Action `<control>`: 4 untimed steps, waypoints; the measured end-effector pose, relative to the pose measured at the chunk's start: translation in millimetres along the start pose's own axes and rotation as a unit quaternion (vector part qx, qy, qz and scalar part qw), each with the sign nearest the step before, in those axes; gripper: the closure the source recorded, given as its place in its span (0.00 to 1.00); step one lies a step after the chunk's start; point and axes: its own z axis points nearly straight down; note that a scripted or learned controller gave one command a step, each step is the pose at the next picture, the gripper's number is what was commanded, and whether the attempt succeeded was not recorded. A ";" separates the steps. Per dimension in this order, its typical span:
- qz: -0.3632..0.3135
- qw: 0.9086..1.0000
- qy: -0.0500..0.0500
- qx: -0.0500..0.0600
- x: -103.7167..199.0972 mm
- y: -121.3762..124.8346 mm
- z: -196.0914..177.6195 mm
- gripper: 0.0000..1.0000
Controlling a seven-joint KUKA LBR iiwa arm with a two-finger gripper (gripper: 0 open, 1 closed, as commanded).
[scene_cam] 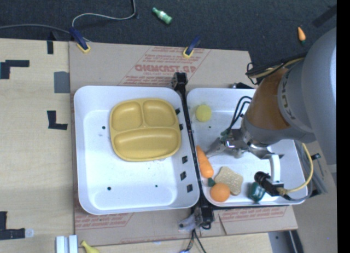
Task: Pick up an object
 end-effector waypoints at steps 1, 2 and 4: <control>0.000 1.000 0.001 -0.002 -3.0 -50.7 -0.5 0.00; 0.000 1.000 0.001 -0.002 -3.3 -50.3 -9.9 1.00; -0.002 1.000 0.003 0.002 47.4 -8.3 -97.9 0.00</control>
